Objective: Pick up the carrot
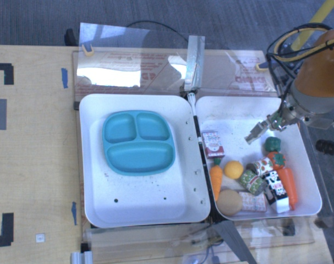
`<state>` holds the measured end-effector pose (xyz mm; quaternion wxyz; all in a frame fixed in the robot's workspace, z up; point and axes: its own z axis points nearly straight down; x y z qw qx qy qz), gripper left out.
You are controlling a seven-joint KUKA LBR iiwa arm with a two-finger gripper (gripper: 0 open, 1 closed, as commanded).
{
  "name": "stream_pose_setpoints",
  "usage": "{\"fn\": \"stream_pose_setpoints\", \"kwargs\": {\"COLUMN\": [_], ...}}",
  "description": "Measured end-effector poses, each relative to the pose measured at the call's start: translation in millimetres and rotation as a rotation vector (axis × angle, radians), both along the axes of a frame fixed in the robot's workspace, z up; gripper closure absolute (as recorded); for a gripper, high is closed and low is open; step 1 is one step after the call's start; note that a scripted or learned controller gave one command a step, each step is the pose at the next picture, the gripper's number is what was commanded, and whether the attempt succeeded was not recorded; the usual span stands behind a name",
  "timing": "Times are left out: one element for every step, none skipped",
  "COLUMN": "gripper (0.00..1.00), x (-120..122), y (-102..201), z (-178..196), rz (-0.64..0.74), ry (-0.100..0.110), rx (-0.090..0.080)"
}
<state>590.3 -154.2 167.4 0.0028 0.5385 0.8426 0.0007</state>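
Note:
A small orange carrot (pixel 216 181) with a dark green top lies along the left wall of the right bin (pixel 233 110), just below a red and white carton (pixel 212 144). A second, longer orange carrot-like piece (pixel 288 185) lies by the right wall. My gripper (pixel 253 135) hangs over the bare upper middle of the right bin, pointing down and left. It is up and to the right of the small carrot, well apart from it, and nothing shows in its grasp.
Crowded in the right bin's lower half are a yellow-orange ball (pixel 233 169), a beige potato-like lump (pixel 229 201), a green can (pixel 253 181), a cow-patterned carton (pixel 277 190) and a green toy (pixel 273 144). The left bin (pixel 92 164) holds a blue divided plate (pixel 138 142).

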Motion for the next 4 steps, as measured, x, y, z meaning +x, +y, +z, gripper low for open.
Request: {"fn": "stream_pose_setpoints", "kwargs": {"gripper": [0.0,0.0,0.0,0.0], "x": [-102.3,-50.0,-95.0,-28.1], "y": [75.2,58.2,54.2,51.8], "z": [16.7,-51.5,-79.3,-80.0], "rz": [-0.216,-0.175,-0.053,-0.11], "ry": [0.009,0.004,-0.005,-0.003], "rx": [0.004,0.002,0.0,0.001]}}
